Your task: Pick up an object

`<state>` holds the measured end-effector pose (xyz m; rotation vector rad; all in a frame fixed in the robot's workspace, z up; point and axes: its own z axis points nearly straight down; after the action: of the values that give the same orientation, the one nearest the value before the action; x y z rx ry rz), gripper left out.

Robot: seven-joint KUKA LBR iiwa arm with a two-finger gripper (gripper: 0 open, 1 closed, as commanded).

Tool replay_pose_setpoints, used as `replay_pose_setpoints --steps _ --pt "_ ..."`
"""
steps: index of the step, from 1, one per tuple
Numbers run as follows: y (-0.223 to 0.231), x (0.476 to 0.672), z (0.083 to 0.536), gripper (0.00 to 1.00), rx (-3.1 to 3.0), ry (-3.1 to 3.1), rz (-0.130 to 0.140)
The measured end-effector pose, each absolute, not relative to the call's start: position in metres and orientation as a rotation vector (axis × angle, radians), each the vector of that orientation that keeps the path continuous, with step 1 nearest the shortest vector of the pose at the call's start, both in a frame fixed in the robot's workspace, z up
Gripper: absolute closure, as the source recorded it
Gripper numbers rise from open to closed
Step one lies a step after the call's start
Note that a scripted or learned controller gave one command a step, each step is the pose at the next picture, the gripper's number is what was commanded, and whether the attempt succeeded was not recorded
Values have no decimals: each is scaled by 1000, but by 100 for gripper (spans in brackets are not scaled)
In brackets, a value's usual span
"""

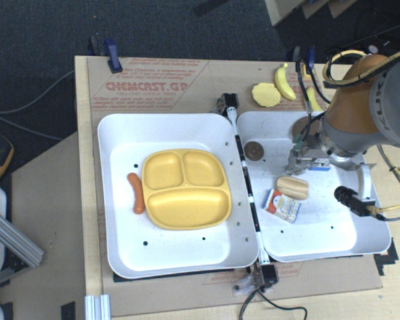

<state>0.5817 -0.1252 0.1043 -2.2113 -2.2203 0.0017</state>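
Note:
In the right bin (320, 242), my gripper (297, 167) reaches down from the right, near the bin's middle. A tan bread roll (293, 189) lies just in front of it, resting partly on a small white and red carton (282, 206). A brown round disc (254, 151) sits to the gripper's left, near the bin's left wall. Nothing shows between the gripper and these things that tells of a hold.
The left bin (120, 242) holds a yellow divided plate (185, 189) with an orange sausage (137, 192) beside it on the left. On the bench behind the right bin lie a banana (285, 82) and a yellow lumpy piece (266, 95).

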Motion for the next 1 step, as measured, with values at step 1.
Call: replay_pose_setpoints --steps 1 --pt "-129 584 104 0 -2220 -2221 1"
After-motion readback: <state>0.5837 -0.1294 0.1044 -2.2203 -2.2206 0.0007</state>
